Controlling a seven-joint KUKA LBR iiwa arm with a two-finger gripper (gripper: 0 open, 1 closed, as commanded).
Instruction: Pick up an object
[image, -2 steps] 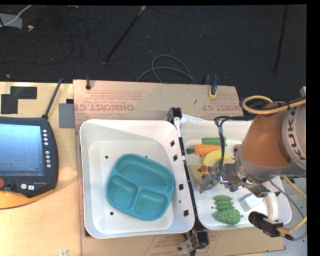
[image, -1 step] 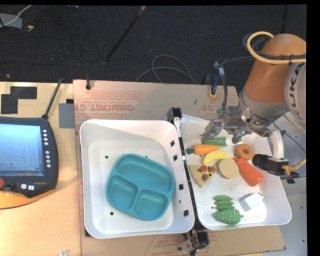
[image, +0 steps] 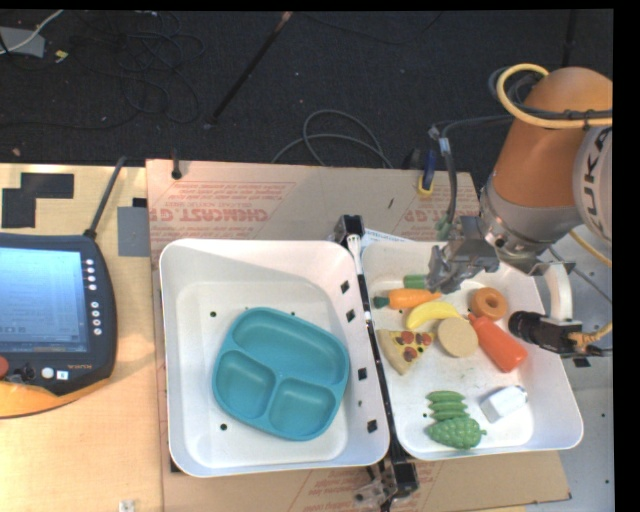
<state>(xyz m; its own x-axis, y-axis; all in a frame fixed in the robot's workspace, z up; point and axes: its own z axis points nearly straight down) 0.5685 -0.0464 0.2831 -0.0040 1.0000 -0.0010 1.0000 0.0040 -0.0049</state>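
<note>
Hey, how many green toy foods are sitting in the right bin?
2. A green pea pod lies near the front of the right bin, and a knobbly green piece sits just in front of it. The arm could be hiding others farther back.

We see the bench (image: 60, 440) as a pale wooden top, and over its middle lies a brown cardboard sheet (image: 290, 205) printed with red lettering (upside down from where we look). On that sheet sit two shallow white bins, touching side by side: the left bin (image: 190, 300) and the right bin (image: 555, 425). A black clip strip (image: 362, 320) runs along the seam between them. At the bench's left edge rests a control tablet (image: 50, 310) with a lit blue screen, partly on an orange pad (image: 30, 398). Near it we find a grey square patch (image: 132, 230) and a black stepped marking (image: 38, 198) on the wood.
</note>
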